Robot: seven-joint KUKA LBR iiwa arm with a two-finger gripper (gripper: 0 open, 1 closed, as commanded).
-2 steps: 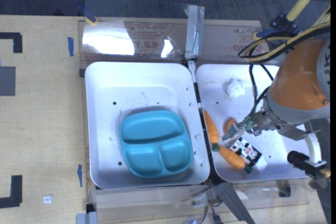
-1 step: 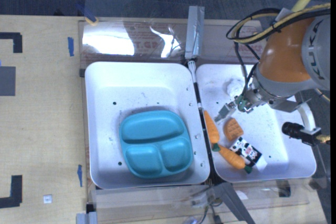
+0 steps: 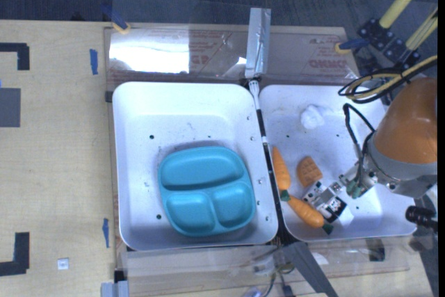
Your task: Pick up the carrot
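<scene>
My two-finger gripper point(image 3: 325, 202) hangs low in the right white bin point(image 3: 389, 222); I cannot tell its state. The small orange carrot point(image 3: 305, 211) lies just left, touching it, long axis slanting toward lower right.

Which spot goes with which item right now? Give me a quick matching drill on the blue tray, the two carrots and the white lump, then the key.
Things:
1. blue tray
2. upper carrot
3. lower carrot
4. white lump

Places:
A. far part of the right bin
B. right next to the gripper
C. in the left bin
D. along the right bin's left wall

Pairs: 1-C, 2-D, 3-B, 4-A
</scene>
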